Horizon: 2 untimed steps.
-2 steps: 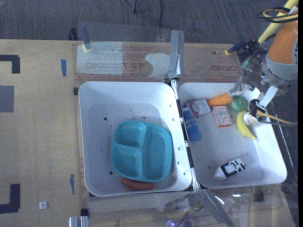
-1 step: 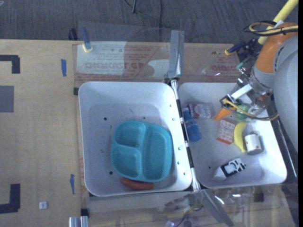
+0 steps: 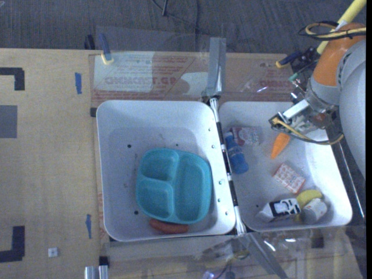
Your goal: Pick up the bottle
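Note:
The blue bottle (image 3: 235,154) lies on its side in the right bin (image 3: 334,182), tight against the bin's left wall, cap toward the far end. My gripper (image 3: 289,121) hangs over the upper right part of that bin, well to the right of the bottle and just above an orange carrot (image 3: 280,145). Nothing shows in its grasp.
A clear packet (image 3: 247,135) lies next to the bottle's cap end. Also in the right bin are a pink wafer block (image 3: 289,177), a yellow piece (image 3: 309,197), a black-and-white item (image 3: 283,208) and a grey cup (image 3: 315,211). The left bin (image 3: 116,132) holds a teal divided plate (image 3: 173,185) and a red sausage (image 3: 169,227).

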Each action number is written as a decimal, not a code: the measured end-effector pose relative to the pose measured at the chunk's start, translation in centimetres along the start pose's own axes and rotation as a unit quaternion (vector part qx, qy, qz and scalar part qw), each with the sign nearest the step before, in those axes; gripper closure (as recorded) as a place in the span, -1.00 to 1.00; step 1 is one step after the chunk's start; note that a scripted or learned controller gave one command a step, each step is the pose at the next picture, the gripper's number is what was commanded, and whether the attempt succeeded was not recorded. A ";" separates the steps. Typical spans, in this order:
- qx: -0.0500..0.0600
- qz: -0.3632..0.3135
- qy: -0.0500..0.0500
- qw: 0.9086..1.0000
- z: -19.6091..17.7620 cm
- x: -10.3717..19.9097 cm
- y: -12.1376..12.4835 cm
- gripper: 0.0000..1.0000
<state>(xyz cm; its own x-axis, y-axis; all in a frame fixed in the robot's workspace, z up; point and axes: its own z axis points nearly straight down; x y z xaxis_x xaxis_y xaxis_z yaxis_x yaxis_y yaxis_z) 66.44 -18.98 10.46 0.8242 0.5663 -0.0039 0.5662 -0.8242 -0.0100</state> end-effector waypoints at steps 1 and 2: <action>-0.004 0.100 0.001 0.995 -12.8 3.0 -9.2 1.00; -0.004 0.198 0.002 0.980 -16.9 0.7 -3.5 1.00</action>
<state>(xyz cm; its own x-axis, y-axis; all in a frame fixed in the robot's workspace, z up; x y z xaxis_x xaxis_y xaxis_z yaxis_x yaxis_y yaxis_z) 65.23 -15.83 27.38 0.9793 0.2026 -0.0026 0.2026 -0.9793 -0.0003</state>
